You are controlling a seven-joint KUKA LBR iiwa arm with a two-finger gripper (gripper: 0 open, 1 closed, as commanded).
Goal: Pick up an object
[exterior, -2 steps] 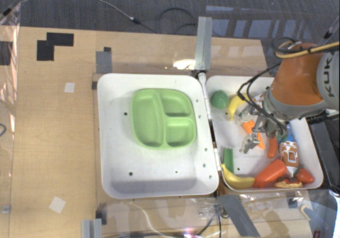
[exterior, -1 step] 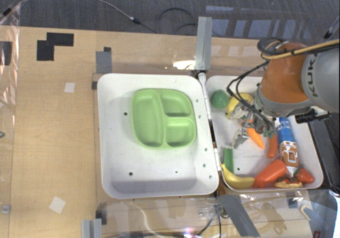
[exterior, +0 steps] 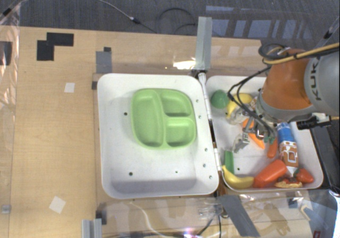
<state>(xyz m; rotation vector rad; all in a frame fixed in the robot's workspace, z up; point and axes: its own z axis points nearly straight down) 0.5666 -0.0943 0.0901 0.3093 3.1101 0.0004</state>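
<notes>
1. Surface (exterior: 48, 141): pale wood-grain top, with black tape marks at the far left and small grey and white patches scattered over it. Beyond its far edge lies dark grey carpet, crossed by a thin cable.
2. Bins: two, white, shallow, side by side. Left bin (exterior: 117, 178); right bin (exterior: 313, 170). A grey upright post stands at the far end of their shared wall.
3. Left bin contents: one green divided tray (exterior: 162, 117), three compartments, lying flat near the bin's middle.
4. Right bin contents, counted where distinguishable: one green ball (exterior: 218, 98) at the far left corner; one yellow banana (exterior: 237, 179) at the near left corner; one blue-and-white bottle (exterior: 287, 144) lying lengthwise; one large orange carrot-shaped piece (exterior: 272, 172) at the near side. Smaller yellow, orange and red items are cluttered around these; count uncertain.
5. Arm: enters from the right, orange band over the right bin's far half.
6. Jaws (exterior: 244, 138): low over the right bin's middle, among cables, near the orange items. Cannot tell whether spread or pressed together.
</notes>
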